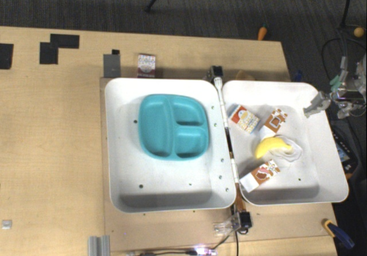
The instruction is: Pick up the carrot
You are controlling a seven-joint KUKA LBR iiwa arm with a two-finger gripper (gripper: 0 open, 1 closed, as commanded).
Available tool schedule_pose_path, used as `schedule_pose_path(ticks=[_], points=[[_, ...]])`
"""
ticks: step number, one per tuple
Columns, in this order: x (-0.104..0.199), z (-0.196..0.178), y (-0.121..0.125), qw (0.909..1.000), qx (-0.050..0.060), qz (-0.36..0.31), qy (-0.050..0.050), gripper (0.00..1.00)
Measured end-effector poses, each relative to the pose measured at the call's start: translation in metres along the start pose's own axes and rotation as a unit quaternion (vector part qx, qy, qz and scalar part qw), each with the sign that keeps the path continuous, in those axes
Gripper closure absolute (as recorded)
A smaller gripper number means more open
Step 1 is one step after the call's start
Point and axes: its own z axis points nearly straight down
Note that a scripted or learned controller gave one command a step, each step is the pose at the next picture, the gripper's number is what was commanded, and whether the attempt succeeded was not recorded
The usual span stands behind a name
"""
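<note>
Camera view, teal tray (173, 127) in left bin (123, 192)

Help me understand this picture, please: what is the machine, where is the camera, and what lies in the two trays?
One camera looks down at a slant on a wooden bench holding two shallow white bins. The left bin holds a teal divided plate. The right bin holds a yellow banana and three small packets. The machine is a robot arm entering from the right; its gripper hangs over the right bin's far right corner with nothing visibly in it. I cannot make out a carrot in either bin.
</note>
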Motion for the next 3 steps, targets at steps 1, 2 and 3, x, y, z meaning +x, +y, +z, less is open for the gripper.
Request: schedule_pose_path(ticks=[1, 2, 3], points=[[0.061, -0.056, -0.003, 0.9749, -0.001, 0.223, 0.001, 0.00], [0.072, 0.016, 0.058, 0.9537, 0.004, 0.301, 0.000, 0.00], [0.120, 0.000, -0.004, 0.8770, 0.003, 0.481, 0.002, 0.00]])
